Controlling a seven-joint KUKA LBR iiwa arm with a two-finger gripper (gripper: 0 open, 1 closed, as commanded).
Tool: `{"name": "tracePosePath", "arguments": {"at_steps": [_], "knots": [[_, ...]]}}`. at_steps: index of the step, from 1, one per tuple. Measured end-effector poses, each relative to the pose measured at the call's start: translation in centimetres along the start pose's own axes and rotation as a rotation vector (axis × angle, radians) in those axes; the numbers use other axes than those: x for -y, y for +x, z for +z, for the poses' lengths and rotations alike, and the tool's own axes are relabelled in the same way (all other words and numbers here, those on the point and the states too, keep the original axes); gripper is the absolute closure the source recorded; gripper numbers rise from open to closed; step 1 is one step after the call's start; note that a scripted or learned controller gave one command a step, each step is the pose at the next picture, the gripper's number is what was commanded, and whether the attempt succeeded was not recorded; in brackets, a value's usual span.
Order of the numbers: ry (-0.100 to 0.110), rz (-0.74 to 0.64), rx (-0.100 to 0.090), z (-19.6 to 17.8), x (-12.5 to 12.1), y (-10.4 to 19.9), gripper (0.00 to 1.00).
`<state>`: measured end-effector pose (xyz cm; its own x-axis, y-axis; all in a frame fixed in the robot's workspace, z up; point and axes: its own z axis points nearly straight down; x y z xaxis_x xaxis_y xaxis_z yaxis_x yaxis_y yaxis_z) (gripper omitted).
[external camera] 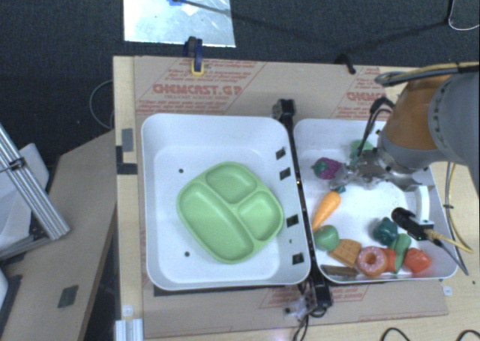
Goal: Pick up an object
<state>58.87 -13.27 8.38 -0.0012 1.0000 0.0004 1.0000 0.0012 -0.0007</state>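
- Fingers of the gripper (346, 177) hang low in the right bin (375, 198), just beside a purple toy (326, 167). A carrot (325, 210) lies a little nearer the camera. Whether they are parted or closed cannot be told, and nothing is seen held between them.
- Likely trouble: the purple toy lies close to the bin's left wall. A closing grasp may shove it against that wall, or nudge the carrot, rather than catch either. Both toys look smooth and rounded, so either could slip out under a squeeze.
- Dark carpet (60, 32) covers the floor all round, with a shiny sheet (178, 2) lying on it at the far side.
- Printed brown board covers the table (210, 85) under both bins.
- At the left, the left bin (161, 137) carries a pale green divided plate (229, 212).
- From the right, the grey arm (450, 118) reaches in, its orange band showing.
- Along the right bin's near edge sit smaller toys: a green round piece (326, 237), a tan cracker (346, 251), a pink doughnut (371, 259) and a red tomato (417, 261).
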Motion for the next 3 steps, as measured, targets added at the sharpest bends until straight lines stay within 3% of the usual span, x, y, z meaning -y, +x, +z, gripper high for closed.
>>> {"name": "tracePosePath", "arguments": {"at_steps": [1, 3], "knots": [[-0.004, 0.0, 0.001, -1.2, -0.1, 0.0, 1.0], [-0.009, -0.004, 0.002, -12.1, -0.5, 0.1, 1.0]]}}
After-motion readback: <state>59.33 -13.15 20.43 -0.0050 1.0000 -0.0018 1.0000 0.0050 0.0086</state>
